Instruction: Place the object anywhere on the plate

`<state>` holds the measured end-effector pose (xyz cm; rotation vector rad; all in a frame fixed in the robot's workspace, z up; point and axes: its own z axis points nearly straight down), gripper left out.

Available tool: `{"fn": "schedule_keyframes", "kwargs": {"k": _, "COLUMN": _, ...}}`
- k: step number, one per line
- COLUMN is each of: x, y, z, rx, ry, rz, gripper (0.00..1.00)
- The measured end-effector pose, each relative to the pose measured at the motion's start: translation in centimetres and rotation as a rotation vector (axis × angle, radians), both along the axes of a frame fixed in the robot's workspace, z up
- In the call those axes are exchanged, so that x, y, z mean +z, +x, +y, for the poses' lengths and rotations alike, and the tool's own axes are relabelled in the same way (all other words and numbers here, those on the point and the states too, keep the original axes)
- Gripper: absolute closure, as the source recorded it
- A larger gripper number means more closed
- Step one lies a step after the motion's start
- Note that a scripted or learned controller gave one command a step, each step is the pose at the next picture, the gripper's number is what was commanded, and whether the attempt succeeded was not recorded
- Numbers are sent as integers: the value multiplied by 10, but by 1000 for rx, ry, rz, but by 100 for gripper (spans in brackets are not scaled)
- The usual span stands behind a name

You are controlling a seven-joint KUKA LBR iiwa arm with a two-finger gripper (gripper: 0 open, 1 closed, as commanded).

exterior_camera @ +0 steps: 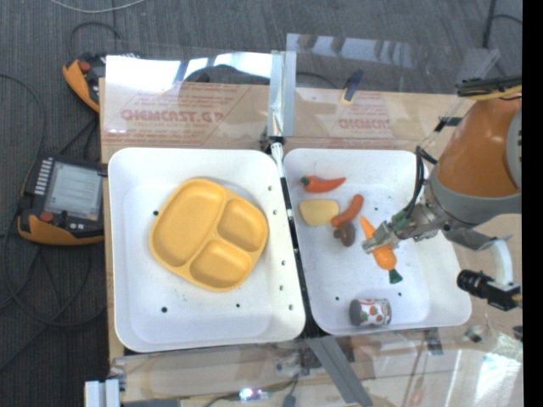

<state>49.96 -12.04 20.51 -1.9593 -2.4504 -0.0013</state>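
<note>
On the right bin the gripper is low over a small orange carrot, and I cannot tell how it stands or whether it grips anything; the carrot seems to lie on the bin floor; the yellow plate with 3 compartments sits in the left bin, bearing nothing; so I judge the task is at its start; picking, carrying and placing are left.

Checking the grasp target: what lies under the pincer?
Under the pincer lies an orange plastic carrot on the right white bin's floor. The pincer covers the carrot's middle, so contact cannot be judged.
</note>
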Motion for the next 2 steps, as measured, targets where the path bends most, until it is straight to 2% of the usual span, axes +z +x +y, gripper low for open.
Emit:
{"fn": "schedule_keyframes", "kwargs": {"k": 1, "x": 10, "y": 26, "z": 55, "rx": 34, "ry": -1, "rz": 1, "gripper": 100}}
{"fn": "schedule_keyframes", "kwargs": {"k": 2, "x": -16, "y": 57, "z": 113, "rx": 236, "ry": -4, "rz": 2, "gripper": 100}}
